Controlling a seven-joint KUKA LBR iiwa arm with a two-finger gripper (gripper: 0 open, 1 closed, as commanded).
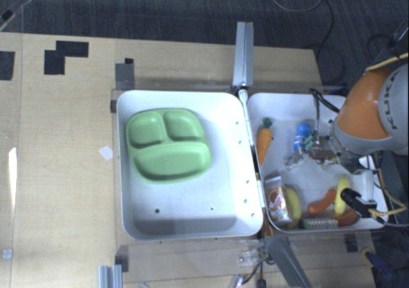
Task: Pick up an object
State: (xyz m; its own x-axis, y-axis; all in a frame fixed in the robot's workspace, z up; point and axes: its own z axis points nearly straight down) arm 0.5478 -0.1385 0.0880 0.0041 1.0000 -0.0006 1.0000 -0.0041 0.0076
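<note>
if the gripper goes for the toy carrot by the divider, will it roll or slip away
The toy carrot looks tapered and rounded, so it may roll or squirt out of a pinch. It lies along the right bin's wall, which probably limits rolling. It looks light.

Bright even overhead light, soft shadows

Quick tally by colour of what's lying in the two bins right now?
Green: 1, the divided plate in the left bin.
Orange: 2, the carrot and a curved piece.
Yellow: 2, banana, another piece.
Blue: 1, small item.
Printed packet: 1.
Total: 7, as far as visible.
</note>
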